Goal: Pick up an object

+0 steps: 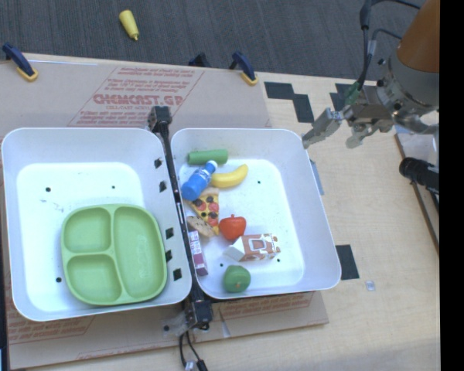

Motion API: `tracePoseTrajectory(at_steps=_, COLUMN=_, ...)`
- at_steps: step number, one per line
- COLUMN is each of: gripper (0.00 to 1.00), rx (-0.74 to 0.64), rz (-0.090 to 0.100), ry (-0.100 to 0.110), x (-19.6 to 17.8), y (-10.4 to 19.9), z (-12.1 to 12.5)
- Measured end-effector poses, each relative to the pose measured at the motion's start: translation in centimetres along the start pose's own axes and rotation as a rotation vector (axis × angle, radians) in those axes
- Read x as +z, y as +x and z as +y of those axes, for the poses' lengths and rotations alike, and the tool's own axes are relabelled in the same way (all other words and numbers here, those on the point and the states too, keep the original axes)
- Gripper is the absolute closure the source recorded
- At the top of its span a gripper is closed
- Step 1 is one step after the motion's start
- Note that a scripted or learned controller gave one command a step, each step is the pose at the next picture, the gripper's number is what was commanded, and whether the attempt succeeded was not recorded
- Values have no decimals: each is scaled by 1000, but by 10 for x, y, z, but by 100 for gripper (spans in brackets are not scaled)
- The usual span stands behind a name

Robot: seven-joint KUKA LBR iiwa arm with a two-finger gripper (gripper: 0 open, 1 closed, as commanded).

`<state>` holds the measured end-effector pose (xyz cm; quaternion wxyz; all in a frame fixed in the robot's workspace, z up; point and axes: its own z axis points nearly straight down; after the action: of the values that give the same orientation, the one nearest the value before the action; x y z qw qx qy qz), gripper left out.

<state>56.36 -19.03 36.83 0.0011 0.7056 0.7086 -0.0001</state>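
Claw hangs over the desk beside the right bin's far right corner, fingers spread apart, nothing between them. Right bin contents bunched toward its left wall: green cucumber at the far side, blue bottle and banana next to it, pizza slice, tomato, small carton, green apple by the near edge. Left bin carries a green divided plate.
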Motion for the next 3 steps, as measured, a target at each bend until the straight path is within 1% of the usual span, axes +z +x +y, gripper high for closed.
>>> tracePoseTrajectory(at_steps=1, gripper=0, rx=-2, rz=2, ry=5, x=70, y=18, z=-82)
tracePoseTrajectory(at_steps=2, gripper=0, rx=-2, rz=1, ry=5, x=134, y=-21, z=-88)
tracePoseTrajectory(at_steps=3, gripper=0, rx=-3, rz=3, ry=8, x=272, y=-19, z=-18)
